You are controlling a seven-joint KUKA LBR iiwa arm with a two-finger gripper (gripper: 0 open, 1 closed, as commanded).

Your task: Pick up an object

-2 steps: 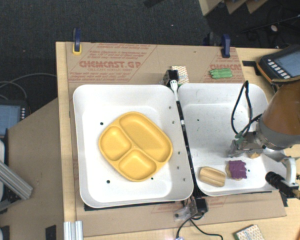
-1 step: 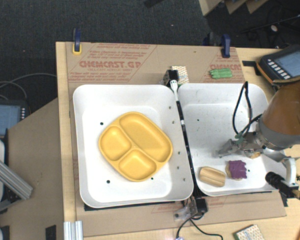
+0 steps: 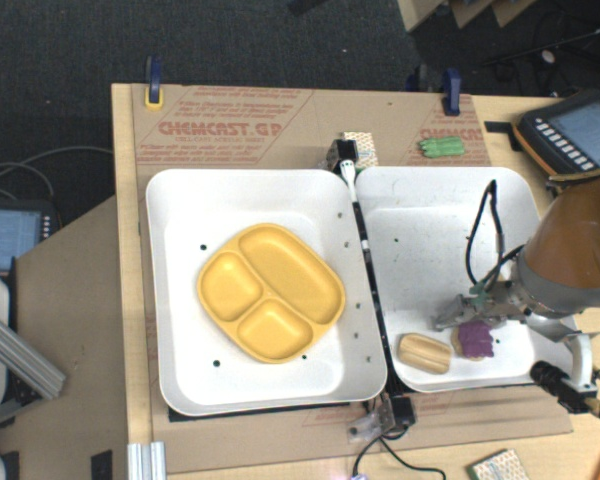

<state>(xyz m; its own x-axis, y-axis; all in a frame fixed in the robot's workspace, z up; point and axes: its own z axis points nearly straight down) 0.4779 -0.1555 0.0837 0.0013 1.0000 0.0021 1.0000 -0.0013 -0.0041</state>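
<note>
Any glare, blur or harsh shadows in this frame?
Camera view: even, soft light; the white bins run bright but hold detail. The yellow tray has a mild sheen, no blown glare. The gripper area is slightly soft, shading the purple object.

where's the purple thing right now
In the camera view the purple object lies in the right bin, near its front edge, just right of the tan bread roll and directly under the gripper.

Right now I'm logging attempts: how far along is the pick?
Done: the gripper has reached the right bin, low over the purple object. In hand: nothing visibly lifted; the purple object and tan bread roll lie on the bin floor. Left: grasp and lift.
</note>
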